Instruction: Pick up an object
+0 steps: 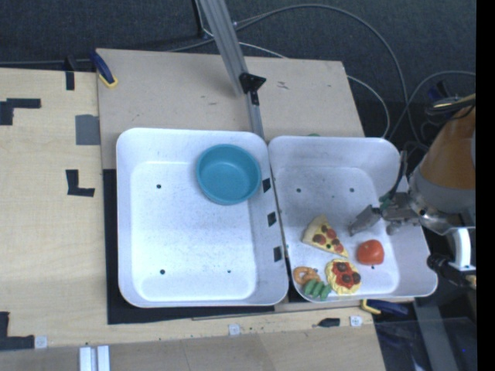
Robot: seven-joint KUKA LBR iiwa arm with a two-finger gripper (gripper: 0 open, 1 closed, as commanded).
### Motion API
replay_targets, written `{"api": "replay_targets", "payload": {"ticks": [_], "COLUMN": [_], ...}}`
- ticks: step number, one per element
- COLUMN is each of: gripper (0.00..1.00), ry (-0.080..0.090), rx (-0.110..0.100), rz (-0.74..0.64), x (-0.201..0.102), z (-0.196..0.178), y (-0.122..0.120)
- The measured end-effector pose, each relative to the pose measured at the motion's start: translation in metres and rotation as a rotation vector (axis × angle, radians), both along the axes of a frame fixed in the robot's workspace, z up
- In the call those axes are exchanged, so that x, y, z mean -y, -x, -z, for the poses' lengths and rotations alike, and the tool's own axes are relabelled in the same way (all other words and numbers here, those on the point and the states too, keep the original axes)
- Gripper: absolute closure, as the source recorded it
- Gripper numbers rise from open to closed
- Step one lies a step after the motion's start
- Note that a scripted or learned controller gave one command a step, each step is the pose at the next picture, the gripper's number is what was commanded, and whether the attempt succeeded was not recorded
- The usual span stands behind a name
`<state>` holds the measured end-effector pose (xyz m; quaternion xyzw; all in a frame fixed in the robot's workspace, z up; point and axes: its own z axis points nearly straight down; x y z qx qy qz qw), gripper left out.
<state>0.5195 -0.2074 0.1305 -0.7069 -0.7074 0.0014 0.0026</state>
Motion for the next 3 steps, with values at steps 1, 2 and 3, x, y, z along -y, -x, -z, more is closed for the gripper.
{"api": "replay_targets", "payload": {"ticks": [1, 2, 3], "gripper": [0.00, 1.00, 1.00], "ry": [0.002, 0.004, 0.003], "rx": [0.006, 0.010, 0.010], "rz": [0.000, 0.000, 0.000], "x": [0.000, 0.001, -0.003], "z": [0.042, 0.029, -0.032], "y": [0.000, -0.001, -0.004]}}
